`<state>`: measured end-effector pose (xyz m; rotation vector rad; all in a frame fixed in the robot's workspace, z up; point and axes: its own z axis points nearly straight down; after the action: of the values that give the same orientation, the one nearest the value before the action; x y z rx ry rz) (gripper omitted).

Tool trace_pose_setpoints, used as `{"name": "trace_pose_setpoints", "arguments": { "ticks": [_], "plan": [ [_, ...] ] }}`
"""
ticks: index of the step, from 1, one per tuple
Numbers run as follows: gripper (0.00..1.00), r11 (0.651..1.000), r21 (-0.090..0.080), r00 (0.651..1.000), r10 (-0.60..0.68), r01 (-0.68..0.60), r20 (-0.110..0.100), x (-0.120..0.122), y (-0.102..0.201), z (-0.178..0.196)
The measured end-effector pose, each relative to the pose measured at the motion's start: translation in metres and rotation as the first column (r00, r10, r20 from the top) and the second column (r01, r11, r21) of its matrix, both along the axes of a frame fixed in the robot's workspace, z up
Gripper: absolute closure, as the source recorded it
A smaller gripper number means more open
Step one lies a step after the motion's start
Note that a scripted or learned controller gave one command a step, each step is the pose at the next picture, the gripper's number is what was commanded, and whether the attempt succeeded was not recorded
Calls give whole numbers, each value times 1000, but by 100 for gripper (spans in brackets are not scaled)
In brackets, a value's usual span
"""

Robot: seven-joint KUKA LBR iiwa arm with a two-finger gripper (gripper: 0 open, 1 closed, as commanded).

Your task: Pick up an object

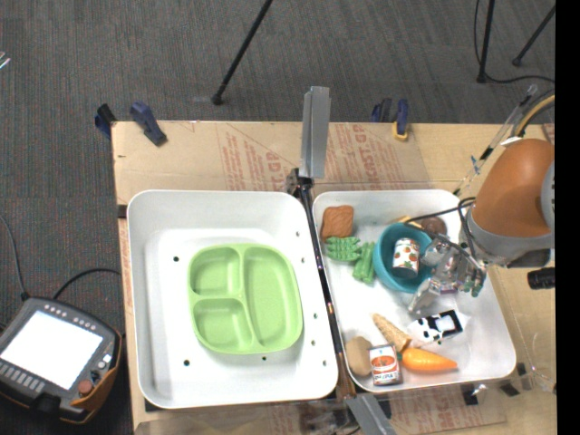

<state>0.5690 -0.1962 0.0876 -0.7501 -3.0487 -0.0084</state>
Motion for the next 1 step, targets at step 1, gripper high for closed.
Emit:
{"name": "trace_pose_setpoints", "arguments": {
  "ticks": [1],
  "plan": [
    [0,1000,-4,1000,-22,22,1,50,49,1]
  ]
}}
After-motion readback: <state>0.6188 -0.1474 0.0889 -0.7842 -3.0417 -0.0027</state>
